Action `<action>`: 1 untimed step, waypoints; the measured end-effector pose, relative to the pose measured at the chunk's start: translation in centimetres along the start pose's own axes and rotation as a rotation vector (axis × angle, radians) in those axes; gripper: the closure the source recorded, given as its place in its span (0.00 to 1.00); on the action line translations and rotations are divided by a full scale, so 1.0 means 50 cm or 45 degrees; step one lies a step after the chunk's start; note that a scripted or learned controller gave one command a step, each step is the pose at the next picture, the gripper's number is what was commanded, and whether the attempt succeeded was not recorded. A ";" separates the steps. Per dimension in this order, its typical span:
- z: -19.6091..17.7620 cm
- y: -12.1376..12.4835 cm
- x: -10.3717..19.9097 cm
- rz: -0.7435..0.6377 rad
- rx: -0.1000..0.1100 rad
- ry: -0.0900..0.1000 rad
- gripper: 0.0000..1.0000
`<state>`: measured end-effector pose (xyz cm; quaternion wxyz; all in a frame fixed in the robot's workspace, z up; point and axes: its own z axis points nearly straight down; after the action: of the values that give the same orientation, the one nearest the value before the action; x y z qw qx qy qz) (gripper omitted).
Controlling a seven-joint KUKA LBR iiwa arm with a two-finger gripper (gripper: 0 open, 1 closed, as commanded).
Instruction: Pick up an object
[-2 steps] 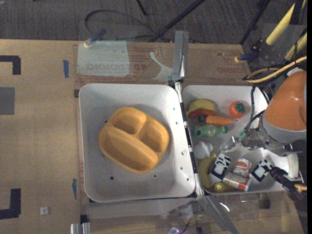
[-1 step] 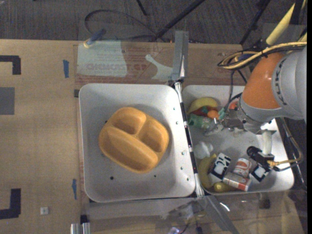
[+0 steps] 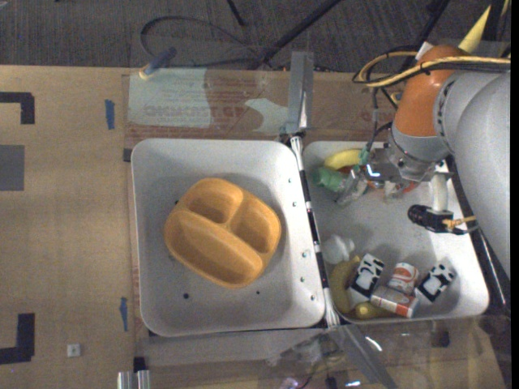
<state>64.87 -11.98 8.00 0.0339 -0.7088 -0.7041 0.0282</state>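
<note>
Left of the metal divider (image 3: 298, 148), the orange sectioned tray (image 3: 223, 231) looks stiff, light and slick; its rim suits a pinch. Right of the divider, the tool (image 3: 369, 181) hovers near the green toy (image 3: 328, 177), likely soft; its opening I cannot tell.

The grey arm with the orange band (image 3: 478, 128) runs off the picture's right edge, and its wrist covers the far right corner of the right-hand shallow white bin (image 3: 422, 306), so the end effector (image 3: 375, 183) is a blurred cluster whose tip cannot be made out. A small green object (image 3: 328, 178) and a yellow curved piece (image 3: 342, 159) lie partly under that cluster, their shapes unclear. The red-and-white printed pieces (image 3: 399, 286) are too small to read.
</note>
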 end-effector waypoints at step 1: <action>-0.022 0.000 0.000 -0.001 -0.003 -0.006 1.00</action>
<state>64.96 -11.96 9.10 0.0315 -0.7084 -0.7046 0.0289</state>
